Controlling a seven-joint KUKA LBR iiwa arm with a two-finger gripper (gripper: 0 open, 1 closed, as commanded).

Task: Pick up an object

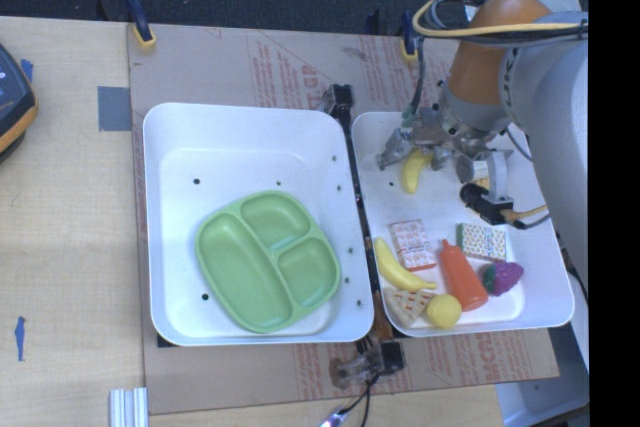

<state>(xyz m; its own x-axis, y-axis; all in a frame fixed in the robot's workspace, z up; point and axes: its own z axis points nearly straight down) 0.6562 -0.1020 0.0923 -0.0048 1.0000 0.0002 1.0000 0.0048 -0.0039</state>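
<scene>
The gripper (pixel 418 155) is positioned over the far end of the right bin (pixel 545 310), its two fingers spread to either side of a small yellow toy (pixel 411 173), which stands between them on the bin floor; whether the fingers press on it cannot be determined. Toward the near end of the same bin lie a banana (pixel 398 267), a carrot (pixel 461 276), a lemon (pixel 443 311) and a purple item (pixel 506 276). The left bin (pixel 170 130) contains a green divided plate (pixel 267 260).

Grey robot arm (pixel 555 65) with a rounded orange band (pixel 490 45) above its wrist, yellow and black cables (pixel 450 13) looping beside that band, dark metal gripper (pixel 432 147) below
</scene>
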